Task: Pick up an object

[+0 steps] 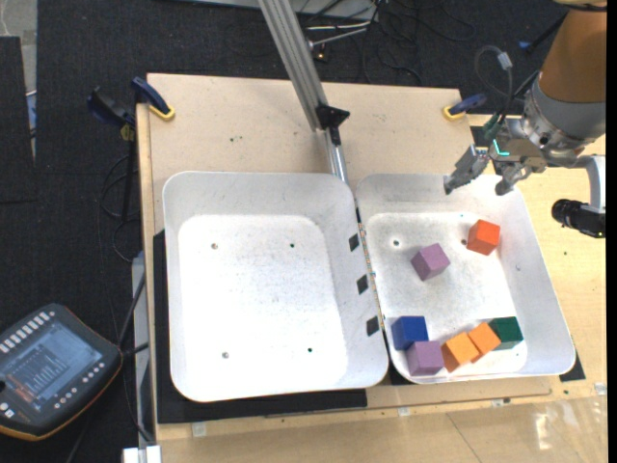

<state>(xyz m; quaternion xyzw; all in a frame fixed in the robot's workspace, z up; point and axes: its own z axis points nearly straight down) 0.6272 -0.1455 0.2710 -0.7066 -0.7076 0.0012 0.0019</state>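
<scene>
The gripper (479, 179) hangs over the far edge of the right bin (548, 287), its two fingers spread apart with nothing between them. Nearest it lie an orange cube (483, 236) and, to the left of that, a purple cube (430, 260), both standing apart from the others. They look like light, rigid blocks, best pinched across two opposite flat faces so they do not twist out.

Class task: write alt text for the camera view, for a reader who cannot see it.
A gripper, fingers spread open and holding nothing, hangs above the right bin's far edge. Inside lie six small blocks: two orange, two purple, one blue, one green.
</scene>
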